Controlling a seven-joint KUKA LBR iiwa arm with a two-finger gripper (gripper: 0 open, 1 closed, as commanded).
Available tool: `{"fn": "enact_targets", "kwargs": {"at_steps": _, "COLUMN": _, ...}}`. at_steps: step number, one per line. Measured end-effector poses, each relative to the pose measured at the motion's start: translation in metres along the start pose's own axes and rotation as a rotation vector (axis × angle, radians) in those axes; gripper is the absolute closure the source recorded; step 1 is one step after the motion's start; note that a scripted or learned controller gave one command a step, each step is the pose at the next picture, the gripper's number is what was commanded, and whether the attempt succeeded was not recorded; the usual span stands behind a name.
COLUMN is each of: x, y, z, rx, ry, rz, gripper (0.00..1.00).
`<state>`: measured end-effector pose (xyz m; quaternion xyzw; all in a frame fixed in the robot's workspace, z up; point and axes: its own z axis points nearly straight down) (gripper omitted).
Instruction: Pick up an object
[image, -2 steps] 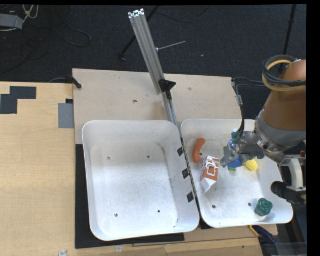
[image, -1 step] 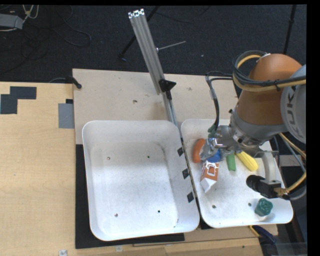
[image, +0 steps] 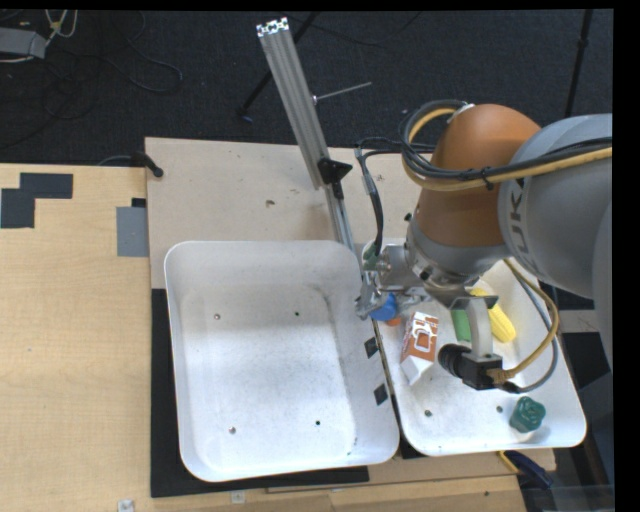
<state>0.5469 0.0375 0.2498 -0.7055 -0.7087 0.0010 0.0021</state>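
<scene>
**Gripper low at inner edge of right bin**

Gripper (image: 378, 298) sits at the right bin's (image: 560, 435) left wall, just above a small blue object (image: 385, 311); whether it grips anything I cannot tell. Beside it: orange-and-white packet (image: 420, 345), green block (image: 461, 325), yellow piece (image: 499, 322); green lump (image: 526, 414) well apart. Left bin (image: 200, 290) alongside. Judgement: the packet looks light and crinkly, likely slippery; pinch across its narrow width.

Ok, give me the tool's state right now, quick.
Tool: cannot be told, low over the right white bin's left edge, beside a small blue object.
</scene>
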Motion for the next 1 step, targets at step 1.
{"fn": "enact_targets", "kwargs": {"at_steps": 1, "x": 0.0459, "y": -0.0034, "z": 0.0098, "rx": 0.002, "ry": -0.001, "rz": 0.001, "gripper": 1.0}}
